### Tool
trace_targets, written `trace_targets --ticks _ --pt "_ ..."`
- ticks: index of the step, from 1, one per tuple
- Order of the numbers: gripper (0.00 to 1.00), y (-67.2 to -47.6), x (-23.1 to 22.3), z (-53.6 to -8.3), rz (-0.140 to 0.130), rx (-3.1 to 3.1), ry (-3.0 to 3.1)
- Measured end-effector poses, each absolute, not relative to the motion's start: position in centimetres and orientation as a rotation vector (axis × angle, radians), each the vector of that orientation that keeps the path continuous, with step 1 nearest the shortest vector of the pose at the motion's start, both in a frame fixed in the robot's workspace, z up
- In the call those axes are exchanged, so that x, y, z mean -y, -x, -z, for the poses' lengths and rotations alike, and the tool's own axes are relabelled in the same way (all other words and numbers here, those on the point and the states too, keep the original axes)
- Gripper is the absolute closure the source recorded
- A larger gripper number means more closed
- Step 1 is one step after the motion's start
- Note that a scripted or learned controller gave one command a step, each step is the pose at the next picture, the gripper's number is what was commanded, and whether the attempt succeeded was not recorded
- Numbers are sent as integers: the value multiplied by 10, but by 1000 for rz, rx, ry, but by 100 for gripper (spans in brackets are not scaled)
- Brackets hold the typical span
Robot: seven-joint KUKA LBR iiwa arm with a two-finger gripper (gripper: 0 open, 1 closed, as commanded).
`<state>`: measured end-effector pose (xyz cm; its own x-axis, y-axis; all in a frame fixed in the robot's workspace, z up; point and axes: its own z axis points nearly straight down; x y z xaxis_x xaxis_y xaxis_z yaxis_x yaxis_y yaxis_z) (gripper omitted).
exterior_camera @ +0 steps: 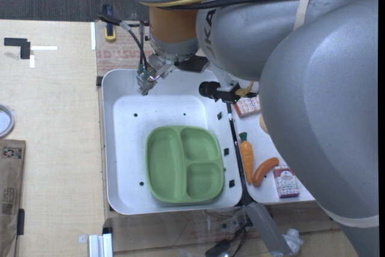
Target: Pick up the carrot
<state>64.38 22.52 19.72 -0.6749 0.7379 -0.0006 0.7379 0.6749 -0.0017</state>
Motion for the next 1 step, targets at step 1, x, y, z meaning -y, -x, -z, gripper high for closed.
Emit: trace_targets --ticks 1 --pt "100 -623 -220 -204 -5 2449 1967"
